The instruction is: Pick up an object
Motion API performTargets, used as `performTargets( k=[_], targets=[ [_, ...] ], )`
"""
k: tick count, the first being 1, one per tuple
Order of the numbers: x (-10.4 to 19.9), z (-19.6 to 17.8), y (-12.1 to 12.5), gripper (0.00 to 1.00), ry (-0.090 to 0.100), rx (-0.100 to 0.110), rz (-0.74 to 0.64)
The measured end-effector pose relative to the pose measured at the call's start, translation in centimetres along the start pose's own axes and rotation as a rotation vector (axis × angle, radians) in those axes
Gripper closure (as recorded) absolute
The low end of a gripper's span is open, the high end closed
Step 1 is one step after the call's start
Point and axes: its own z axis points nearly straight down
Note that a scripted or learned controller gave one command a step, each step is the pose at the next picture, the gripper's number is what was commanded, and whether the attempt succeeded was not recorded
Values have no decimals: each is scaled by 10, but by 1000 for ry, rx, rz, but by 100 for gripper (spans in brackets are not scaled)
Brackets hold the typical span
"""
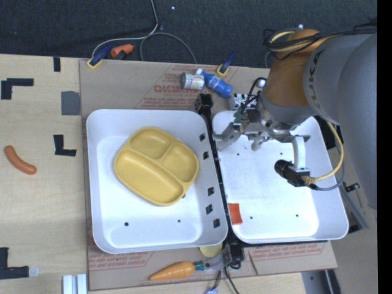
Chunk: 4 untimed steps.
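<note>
The hand is seen low over the upper left corner of the right bin, close to the wall that divides the two bins. Two grey fingers are spread apart, one toward the divider and one toward the middle of the bin, and nothing is seen between them, so the hand is judged to be open and to hold nothing.

The nearest thing that could be picked is a small orange piece, which lies flat on the floor of the same bin, near its lower left corner and just beside the divider. From the hand it lies toward the lower edge of the picture, almost straight along the divider and a little to the inside. Its longer side seems to run the same way, but it is too small for this to be told with certainty. It is well apart from the hand, and bare white floor is between them.

The yellow divided plate is placed in the middle of the left bin, on the other side of the divider, to the lower left of the hand. It is broad and shallow, so it is judged harder to take with two fingers.

For the orange piece, a travel along the divider would be needed before any descent. The closeness of the wall could hinder one finger.
</note>
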Motion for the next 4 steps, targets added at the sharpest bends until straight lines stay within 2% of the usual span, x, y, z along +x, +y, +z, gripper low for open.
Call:
performTargets(
  k=[1,2,3,4],
  targets=[
    [-68,80,-30,0,-3,22,17],
    [-57,79,26,0,-2,11,8],
    [-68,108,77,0,-2,11,8],
    [-59,105,55,0,-5,9,10]
  ],
)
